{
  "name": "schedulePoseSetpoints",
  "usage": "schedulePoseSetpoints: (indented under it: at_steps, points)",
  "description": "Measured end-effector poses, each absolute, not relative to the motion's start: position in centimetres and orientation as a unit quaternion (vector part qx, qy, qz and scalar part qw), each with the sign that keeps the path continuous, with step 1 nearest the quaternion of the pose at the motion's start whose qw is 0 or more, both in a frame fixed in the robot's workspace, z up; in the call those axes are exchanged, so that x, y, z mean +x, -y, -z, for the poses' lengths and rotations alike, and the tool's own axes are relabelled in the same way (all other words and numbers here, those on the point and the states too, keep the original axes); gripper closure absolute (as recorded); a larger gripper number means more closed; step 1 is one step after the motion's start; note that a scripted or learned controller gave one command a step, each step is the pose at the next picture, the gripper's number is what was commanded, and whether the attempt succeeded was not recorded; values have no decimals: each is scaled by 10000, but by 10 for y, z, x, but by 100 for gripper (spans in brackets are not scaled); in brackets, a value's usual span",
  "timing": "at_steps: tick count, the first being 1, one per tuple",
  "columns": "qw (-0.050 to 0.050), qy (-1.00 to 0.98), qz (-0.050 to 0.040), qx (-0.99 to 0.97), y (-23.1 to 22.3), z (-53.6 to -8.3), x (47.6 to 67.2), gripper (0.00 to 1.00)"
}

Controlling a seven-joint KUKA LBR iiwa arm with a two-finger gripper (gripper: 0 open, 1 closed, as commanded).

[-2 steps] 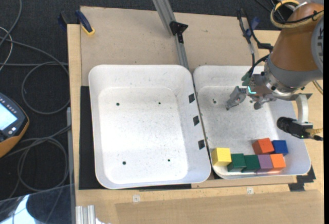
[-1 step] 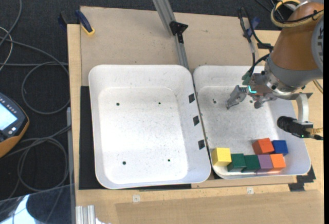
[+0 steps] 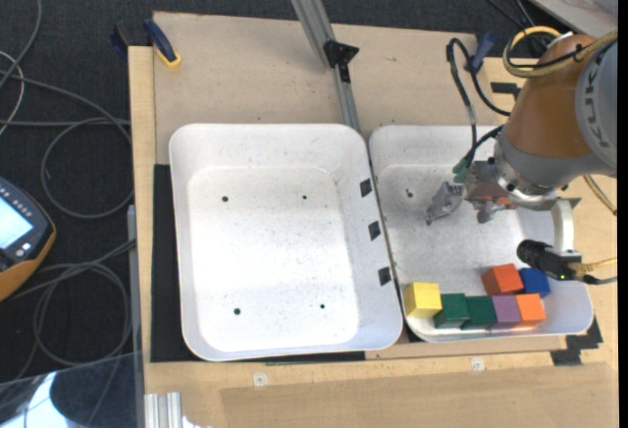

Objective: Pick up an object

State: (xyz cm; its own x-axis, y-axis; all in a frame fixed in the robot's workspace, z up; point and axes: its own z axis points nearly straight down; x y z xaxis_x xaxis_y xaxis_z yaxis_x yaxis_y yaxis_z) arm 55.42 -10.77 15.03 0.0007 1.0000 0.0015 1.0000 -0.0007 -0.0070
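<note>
Gripper [image 3: 444, 203] hangs over right bin [image 3: 412, 156], fingers seemingly apart, pinching nothing. Coloured blocks [image 3: 478, 299] sit below-right of it, near the bin's front rim. No readable labels.

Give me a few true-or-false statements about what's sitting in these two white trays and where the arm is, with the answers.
1. The small coloured blocks lie in the right shallow white bin. True.
2. The blocks are scattered across the middle of that bin. False: they are bunched along its near edge.
3. The yellow cube sits at the left end of the cluster. True.
4. The grey arm's gripper hovers over the left shallow white bin. False: it is over the right bin, above its bare upper part.
5. A green block lies right beside the yellow cube. True.
6. The gripper is holding the orange block. False: that block lies in the bin, apart from the gripper.
</note>
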Motion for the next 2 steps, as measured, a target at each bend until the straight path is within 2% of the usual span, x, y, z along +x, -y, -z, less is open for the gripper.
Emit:
schedulePoseSetpoints:
  at_steps: [1,2]
  points:
    - [36,7070,-19,-7072,107,-97,553,0]
    - [3,7072,10,-7070,107,-112,555,100]
